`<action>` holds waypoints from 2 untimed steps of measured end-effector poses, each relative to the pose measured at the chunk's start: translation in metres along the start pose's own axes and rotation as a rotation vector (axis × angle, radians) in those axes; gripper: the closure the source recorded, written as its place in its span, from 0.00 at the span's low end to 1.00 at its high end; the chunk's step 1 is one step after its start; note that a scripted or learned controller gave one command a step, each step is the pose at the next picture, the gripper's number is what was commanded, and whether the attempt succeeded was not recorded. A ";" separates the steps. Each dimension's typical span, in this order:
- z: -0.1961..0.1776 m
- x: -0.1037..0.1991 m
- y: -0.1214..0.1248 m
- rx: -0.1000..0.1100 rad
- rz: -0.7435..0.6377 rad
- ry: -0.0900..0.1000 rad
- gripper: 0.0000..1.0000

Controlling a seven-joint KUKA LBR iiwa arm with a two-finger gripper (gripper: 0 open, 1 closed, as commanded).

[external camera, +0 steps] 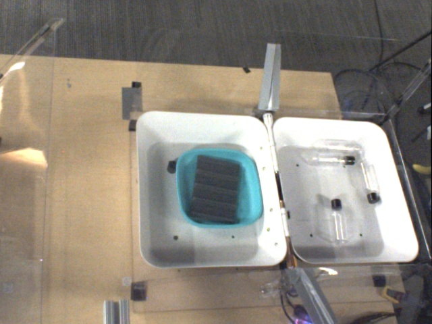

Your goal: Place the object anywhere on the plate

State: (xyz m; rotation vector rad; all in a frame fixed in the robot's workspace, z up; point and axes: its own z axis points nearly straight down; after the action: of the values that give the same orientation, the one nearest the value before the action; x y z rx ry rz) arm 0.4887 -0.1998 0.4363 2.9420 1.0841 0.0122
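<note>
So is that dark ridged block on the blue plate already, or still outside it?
On it. The dark ridged block lies flat inside the turquoise plate, whose rim shows all around it, in the left bin.

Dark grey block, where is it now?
In the camera view the dark grey block lies on the turquoise plate in the left bin, left of the divider to the right bin.
</note>
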 end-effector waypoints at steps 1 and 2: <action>0.000 -0.001 0.001 0.001 0.101 0.000 0.00; 0.000 -0.003 0.004 0.001 0.206 0.000 0.00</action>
State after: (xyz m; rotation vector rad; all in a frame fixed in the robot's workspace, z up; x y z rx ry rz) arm 0.4888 -0.2048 0.4359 3.0396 0.7763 0.0131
